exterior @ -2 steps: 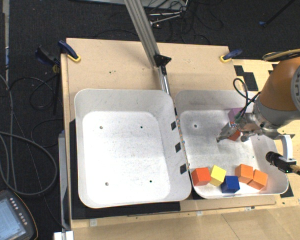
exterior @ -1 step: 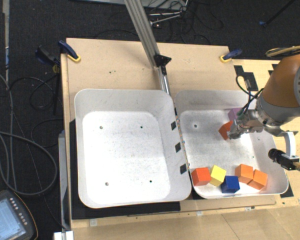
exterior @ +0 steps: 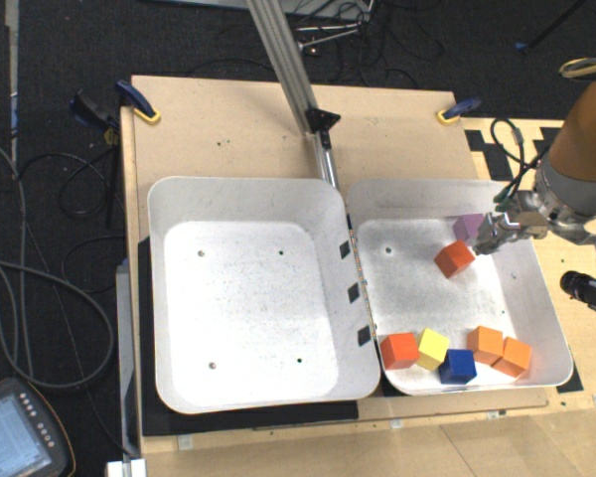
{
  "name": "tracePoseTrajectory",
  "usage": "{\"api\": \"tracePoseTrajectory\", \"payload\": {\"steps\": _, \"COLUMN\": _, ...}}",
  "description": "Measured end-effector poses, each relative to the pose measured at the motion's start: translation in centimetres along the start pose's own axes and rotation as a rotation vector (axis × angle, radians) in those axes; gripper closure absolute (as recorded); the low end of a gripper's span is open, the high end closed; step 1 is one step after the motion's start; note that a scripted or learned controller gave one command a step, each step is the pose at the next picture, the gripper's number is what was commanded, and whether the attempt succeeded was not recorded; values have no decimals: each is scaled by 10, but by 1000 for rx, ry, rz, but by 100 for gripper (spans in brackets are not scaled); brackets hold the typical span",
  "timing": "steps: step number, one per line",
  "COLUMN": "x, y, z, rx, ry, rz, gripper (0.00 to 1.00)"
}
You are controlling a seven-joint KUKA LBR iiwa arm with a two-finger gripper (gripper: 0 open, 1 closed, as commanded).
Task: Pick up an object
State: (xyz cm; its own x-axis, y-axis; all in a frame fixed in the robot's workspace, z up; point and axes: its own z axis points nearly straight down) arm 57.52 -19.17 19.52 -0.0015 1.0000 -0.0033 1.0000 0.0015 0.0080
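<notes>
Orange block (exterior: 455,258) in right bin (exterior: 536,311), just left of end effector (exterior: 492,238); finger state impossible to tell

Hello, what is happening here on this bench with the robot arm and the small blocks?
The arm reaches in from the right, its gripper low over the right bin, beside a purple block and a red-orange block. Whether it holds either is unclear. Five more blocks lie along the bin's near edge, among them a yellow one and a blue one.

A robotics lab: clamped bench board (exterior: 278,132), loose floor cables (exterior: 40,217), teach pendant (exterior: 15,430).
</notes>
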Motion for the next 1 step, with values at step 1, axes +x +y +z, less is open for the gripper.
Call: {"api": "tracePoseTrajectory", "payload": {"steps": 1, "x": -1, "y": -6, "z": -48, "rx": 1, "ry": 0, "rz": 0, "gripper": 100}}
